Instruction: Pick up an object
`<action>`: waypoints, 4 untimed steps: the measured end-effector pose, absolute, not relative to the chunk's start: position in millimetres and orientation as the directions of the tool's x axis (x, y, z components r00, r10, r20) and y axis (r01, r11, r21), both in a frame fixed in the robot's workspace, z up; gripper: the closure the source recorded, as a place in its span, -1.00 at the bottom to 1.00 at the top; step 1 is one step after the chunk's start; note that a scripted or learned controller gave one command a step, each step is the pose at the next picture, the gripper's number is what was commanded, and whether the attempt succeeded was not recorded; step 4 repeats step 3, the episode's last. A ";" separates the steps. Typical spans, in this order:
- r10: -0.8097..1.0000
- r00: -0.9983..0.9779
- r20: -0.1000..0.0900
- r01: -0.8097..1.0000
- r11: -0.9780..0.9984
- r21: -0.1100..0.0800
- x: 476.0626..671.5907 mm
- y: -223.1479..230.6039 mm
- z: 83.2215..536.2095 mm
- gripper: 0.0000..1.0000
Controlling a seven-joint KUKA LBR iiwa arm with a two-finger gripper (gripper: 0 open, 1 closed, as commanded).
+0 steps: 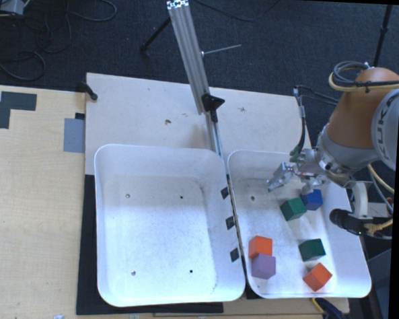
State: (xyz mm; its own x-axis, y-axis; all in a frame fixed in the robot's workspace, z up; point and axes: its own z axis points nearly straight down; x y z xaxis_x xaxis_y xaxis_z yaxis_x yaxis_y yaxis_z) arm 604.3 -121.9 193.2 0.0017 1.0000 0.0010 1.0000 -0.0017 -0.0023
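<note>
Grey arm (363, 125) with orange band, bent in from the right, gripper (279, 177) low, fingers parted.

Grey arm (390, 127) with a rounded orange band (357, 111) — looped cables above, metallic gripper (284, 175).

white bins (110, 184); blue cube (313, 199); two green cubes (293, 209); purple cube (264, 266).

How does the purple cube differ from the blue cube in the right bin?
The purple cube lies near the right bin's front left, touching an orange cube; the blue cube lies farther back, beside a green cube. The blue cube sits just below the gripper; the purple cube is far from it. Both look similar in size.
</note>
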 end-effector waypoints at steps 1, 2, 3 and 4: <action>1.000 0.008 -0.002 1.000 -0.008 -0.008 573.7 -200.2 157.5 -1.00; 1.000 -0.001 0.001 1.000 0.001 -0.004 573.6 -199.1 157.9 -1.00; 1.000 -0.003 0.001 1.000 0.003 -0.002 597.5 -205.9 88.5 -1.00; 1.000 -0.003 0.001 1.000 0.003 -0.002 597.5 -205.9 88.5 -1.00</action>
